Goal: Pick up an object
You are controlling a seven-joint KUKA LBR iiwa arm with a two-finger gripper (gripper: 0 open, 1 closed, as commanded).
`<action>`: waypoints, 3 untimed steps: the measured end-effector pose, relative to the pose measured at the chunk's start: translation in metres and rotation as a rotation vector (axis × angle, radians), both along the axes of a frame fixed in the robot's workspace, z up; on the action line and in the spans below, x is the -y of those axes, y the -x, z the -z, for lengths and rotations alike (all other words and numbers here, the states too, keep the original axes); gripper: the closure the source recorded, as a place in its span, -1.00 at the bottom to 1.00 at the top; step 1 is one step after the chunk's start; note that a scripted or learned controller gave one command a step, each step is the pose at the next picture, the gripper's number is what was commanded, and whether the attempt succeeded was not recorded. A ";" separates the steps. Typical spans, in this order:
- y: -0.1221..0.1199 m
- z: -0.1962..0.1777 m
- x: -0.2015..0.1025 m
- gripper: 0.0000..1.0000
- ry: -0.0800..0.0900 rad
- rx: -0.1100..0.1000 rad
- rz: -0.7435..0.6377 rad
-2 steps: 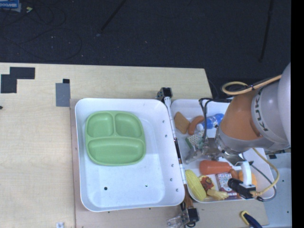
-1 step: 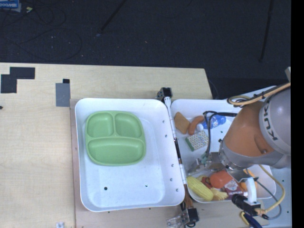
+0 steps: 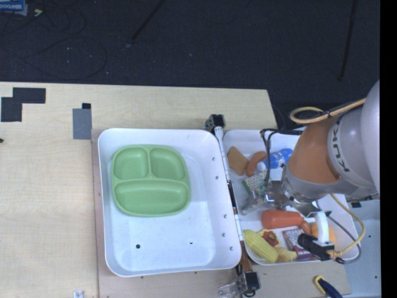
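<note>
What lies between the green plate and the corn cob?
In the camera view, bare white floor of the left bin and the two bins' adjoining rims separate the green plate from the corn cob.

Arm (image 3: 335, 154) covers much of right bin (image 3: 239, 140); items beneath hidden. Hand's (image 3: 263, 194) fingers too cluttered to read. Blue obj (image 3: 284, 157) half hidden behind arm. Yellow-handled tool (image 3: 327, 286) cut off at bottom edge.

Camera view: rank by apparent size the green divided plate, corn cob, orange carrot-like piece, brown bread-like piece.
1. Green divided plate, left bin, largest by far.
2. Corn cob and orange carrot-like piece, right bin: look about alike, so unranked; the arm may hide part of the carrot piece.
3. Brown bread-like piece, smallest.
</note>
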State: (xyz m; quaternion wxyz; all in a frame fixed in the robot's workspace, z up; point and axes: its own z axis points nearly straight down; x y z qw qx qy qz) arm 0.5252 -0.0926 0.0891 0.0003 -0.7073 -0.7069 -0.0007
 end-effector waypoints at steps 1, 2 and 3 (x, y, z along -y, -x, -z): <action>0.009 0.000 0.001 -1.00 0.001 0.005 0.000; -0.111 0.002 0.007 -1.00 0.002 -0.003 -0.002; -0.061 0.001 0.019 -1.00 0.001 -0.003 -0.001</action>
